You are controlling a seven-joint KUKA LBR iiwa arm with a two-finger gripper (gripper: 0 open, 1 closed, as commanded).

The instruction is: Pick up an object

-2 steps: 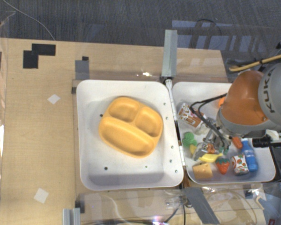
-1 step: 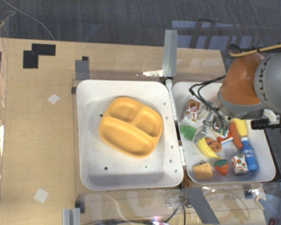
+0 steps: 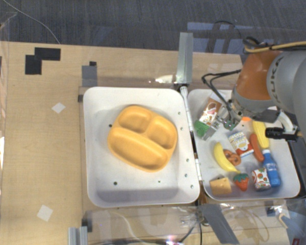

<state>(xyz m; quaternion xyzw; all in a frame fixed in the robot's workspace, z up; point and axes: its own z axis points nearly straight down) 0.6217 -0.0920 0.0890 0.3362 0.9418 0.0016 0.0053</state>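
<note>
The right bin (image 3: 290,188) holds several toy foods. Among them are a red-and-white carton (image 3: 211,112), a green block (image 3: 204,129), a banana (image 3: 223,157), a small white carton (image 3: 238,140), an orange carrot (image 3: 256,145), a blue bottle (image 3: 272,170), a red-and-white can (image 3: 261,179), a strawberry (image 3: 240,180) and a tan wedge (image 3: 220,185). My gripper (image 3: 228,120) hangs low over the bin's far part. It sits just right of the red-and-white carton and above the small white carton. The wrist hides what lies under it.
The left bin (image 3: 99,188) holds a yellow divided plate (image 3: 143,137). A metal divider (image 3: 189,131) runs between the two bins. The grey arm (image 3: 290,80) with its orange band covers the right bin's far right corner. Black cables loop behind it.
</note>
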